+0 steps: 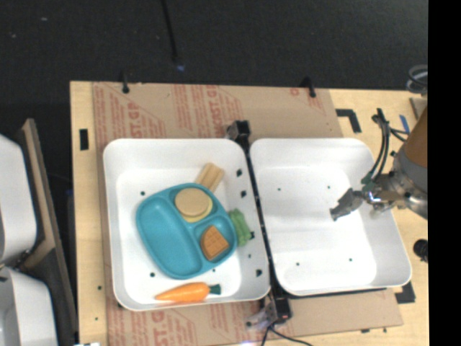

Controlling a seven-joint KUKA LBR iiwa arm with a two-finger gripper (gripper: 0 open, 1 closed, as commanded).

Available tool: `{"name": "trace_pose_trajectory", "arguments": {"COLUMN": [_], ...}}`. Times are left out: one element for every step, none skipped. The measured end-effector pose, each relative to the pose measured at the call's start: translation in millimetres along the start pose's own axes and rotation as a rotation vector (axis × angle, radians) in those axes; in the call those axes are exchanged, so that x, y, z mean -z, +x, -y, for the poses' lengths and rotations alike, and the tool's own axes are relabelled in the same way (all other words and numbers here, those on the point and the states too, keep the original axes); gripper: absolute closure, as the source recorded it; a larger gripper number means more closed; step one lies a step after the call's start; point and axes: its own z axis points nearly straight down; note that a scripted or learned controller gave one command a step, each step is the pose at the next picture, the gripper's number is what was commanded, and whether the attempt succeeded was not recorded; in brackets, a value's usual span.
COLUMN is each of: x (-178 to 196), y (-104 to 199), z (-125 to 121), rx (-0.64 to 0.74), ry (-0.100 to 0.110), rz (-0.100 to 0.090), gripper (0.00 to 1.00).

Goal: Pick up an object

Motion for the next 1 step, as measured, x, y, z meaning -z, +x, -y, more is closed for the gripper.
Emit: {"name": "trace_pose_trajectory", "arguments": {"x": [-87.2], "y": [-21.8], "z": [-15.9], "rx": [-0.001], "ry": [0.007], "rz": [-0.001], "gripper": [0.0]}}
